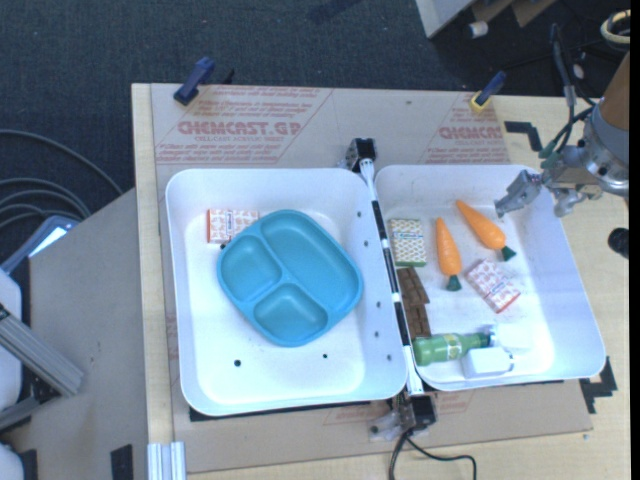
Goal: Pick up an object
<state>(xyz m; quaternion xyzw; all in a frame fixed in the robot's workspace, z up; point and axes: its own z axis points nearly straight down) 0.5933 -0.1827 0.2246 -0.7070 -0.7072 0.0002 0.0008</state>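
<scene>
Reached in from the right, with the gripper over the upper right part of the right bin. Looked spread, the two fingers set apart, with nothing between them. Lay just beside and below the near fingertip: the larger carrot, slanted, its green end toward the lower right, apparently not touched. Lay a little further left: the smaller carrot, nearly upright in the view, green end down. Sat below both carrots: a red-patterned packet, well apart from the gripper. Rested along the bin's left wall: a pale patterned box and, under it, a brown bar. Lay on its side near the bottom edge: a green bottle, cap toward the right, touching or almost touching a white block. Held in the left bin, far from the gripper: a blue divided plate, with a small red-and-white box at its upper left edge
</scene>
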